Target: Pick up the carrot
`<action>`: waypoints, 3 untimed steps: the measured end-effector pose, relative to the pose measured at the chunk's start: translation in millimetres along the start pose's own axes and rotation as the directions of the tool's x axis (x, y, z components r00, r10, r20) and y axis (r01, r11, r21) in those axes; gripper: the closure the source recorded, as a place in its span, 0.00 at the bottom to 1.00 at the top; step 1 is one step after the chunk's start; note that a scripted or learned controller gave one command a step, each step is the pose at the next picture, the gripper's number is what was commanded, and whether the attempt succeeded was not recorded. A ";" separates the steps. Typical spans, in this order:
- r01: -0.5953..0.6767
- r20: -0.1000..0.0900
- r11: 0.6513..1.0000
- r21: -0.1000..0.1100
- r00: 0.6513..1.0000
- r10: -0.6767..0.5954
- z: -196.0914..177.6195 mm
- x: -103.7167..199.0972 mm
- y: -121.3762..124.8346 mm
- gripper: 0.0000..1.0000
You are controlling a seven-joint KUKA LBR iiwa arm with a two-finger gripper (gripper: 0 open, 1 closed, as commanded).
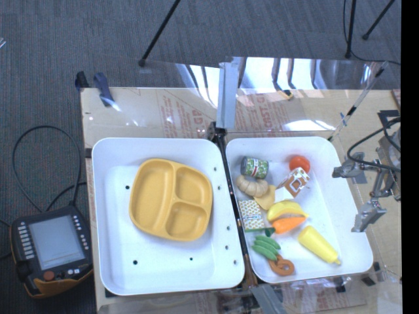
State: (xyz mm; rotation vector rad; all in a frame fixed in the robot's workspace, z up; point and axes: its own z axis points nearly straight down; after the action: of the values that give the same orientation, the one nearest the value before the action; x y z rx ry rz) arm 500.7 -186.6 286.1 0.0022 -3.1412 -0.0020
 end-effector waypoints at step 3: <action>-0.111 0.030 0.994 0.002 0.993 0.111 192.8 15.9 97.1 0.00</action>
State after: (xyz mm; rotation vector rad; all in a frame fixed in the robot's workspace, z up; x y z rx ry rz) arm 484.5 -89.3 93.4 -0.1746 -3.1659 0.0032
